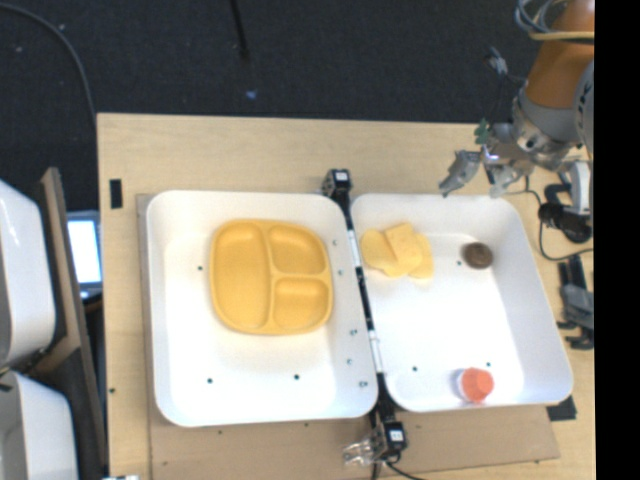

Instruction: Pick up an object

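The gripper (478, 171) hangs above the far rim of the right bin (520, 368), with nothing between its fingers; I cannot tell how far apart they stand. In the left bin (175, 388) a yellow divided tray (270, 275) leaves white floor all round. The right bin holds a pale yellow cloth (398, 251) near the divider, a brown disc (477, 256) and an orange cap (475, 384) near the front rim, all well apart

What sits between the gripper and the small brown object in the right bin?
Nothing visible. The gripper hangs above the right bin's far rim, and bare white floor separates it from the brown object. The yellow pieces lie off to the side.
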